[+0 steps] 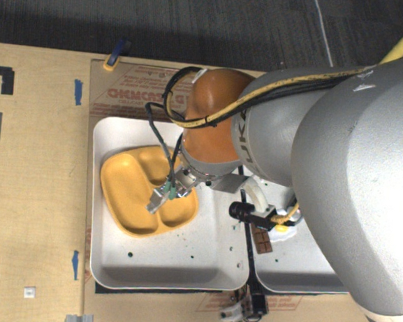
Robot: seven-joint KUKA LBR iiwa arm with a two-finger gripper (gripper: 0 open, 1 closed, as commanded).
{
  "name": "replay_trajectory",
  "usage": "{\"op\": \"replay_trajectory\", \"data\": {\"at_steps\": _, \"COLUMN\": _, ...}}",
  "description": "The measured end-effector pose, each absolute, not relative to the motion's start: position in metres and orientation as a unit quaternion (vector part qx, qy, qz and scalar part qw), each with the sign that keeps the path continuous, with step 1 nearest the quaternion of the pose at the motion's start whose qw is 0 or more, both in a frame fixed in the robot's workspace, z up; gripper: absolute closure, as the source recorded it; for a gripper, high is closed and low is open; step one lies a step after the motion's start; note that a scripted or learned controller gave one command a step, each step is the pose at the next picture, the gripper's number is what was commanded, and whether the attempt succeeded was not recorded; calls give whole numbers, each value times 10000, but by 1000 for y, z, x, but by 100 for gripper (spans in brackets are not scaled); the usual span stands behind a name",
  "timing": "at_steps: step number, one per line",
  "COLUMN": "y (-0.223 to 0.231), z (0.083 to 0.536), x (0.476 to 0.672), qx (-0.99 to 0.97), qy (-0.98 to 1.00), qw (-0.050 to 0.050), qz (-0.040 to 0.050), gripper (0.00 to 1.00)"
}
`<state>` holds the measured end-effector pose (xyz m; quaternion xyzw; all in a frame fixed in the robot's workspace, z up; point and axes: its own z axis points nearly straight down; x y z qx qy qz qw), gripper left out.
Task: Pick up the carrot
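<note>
1. Camera view: the arm (341, 169) reaches in from the right, and its orange band (212, 116) hangs above the left bin (109, 254). That puts the wrist over this bin's middle.
2. The pincer (163, 197) points down and to the left. Its tip is at the inner edge of a broad yellow-orange lumpy shape (129, 185) lying in the bin's left half. I judge this to be a reach for a grasp.
3. I cannot tell whether the pincer is wide or narrow, because its tip is small and seen at a slant. Nothing visibly sits in its grip.
4. I cannot place the carrot for sure. The yellow-orange shape is closest in colour, but it looks too wide and lobed for me to call it the carrot.
5. The arm hides much of the right bin (304, 271), so the carrot may lie under it. A small brown piece (263, 243) sits near that bin's left wall.
6. The table (32, 177) around the bins carries only tape marks, so the work stays inside the bins.
</note>
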<state>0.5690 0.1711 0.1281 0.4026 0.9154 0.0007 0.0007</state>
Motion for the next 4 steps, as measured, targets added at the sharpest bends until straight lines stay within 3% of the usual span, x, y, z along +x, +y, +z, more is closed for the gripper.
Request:
{"op": "replay_trajectory", "data": {"at_steps": 1, "y": 171, "z": 138, "x": 570, "qx": 4030, "qy": 9152, "qw": 21, "qz": 17, "gripper": 100}}
{"op": "replay_trajectory", "data": {"at_steps": 2, "y": 171, "z": 138, "x": 570, "qx": 4031, "qy": 9151, "qw": 19, "qz": 16, "gripper": 0}}
{"op": "replay_trajectory", "data": {"at_steps": 3, "y": 168, "z": 117, "x": 517, "qx": 4385, "qy": 8987, "qw": 91, "qz": 74, "gripper": 0}}
{"op": "replay_trajectory", "data": {"at_steps": 4, "y": 171, "z": 127, "x": 516, "qx": 4385, "qy": 8987, "qw": 50, "qz": 81, "gripper": 100}}
